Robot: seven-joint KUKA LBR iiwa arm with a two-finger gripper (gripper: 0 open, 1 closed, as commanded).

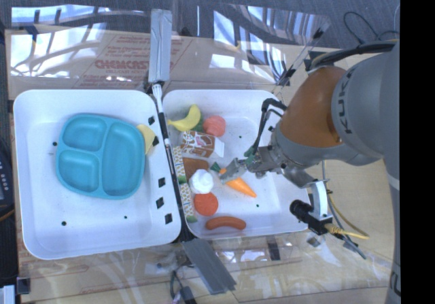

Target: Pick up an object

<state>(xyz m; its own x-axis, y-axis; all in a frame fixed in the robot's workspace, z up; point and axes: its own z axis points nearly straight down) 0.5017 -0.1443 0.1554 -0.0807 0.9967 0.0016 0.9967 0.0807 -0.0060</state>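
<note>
Just below my gripper [234, 170] lies the toy carrot [240, 187]; whether I'm open or closed I cannot tell, so I'd descend centred over it.

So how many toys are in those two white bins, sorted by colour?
Blue: 1, a divided plate.
Yellow: 2, a banana and a piece beside the plate.
Red or pink: 3, a ball, a tomato, a sausage.
Orange: 1, a carrot.
White: 1, a round piece.
Printed: 1, a carton.
Total: 9.
</note>
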